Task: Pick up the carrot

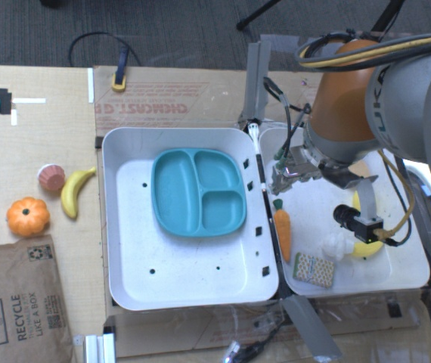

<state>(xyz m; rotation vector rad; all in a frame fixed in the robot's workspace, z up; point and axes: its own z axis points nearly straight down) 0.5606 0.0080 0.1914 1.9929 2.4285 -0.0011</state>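
The carrot [282,234], orange with a small green top, lies lengthwise in the right bin [408,274], close against that bin's left wall. My gripper [282,178] hangs just above the carrot's green end, a little toward the back of the bin. The grey arm with its orange band [344,89] comes in over the right bin from the right and covers the bin's back part.
A teal divided plate [199,191] lies in the left bin [193,286]. In the right bin, a speckled sponge [314,269] lies in front of the carrot, with a yellow item [366,248] and a white item [336,246] to its right. A small pumpkin [28,216], a banana [75,191] and a pink cupcake [51,178] sit on the bench at left.
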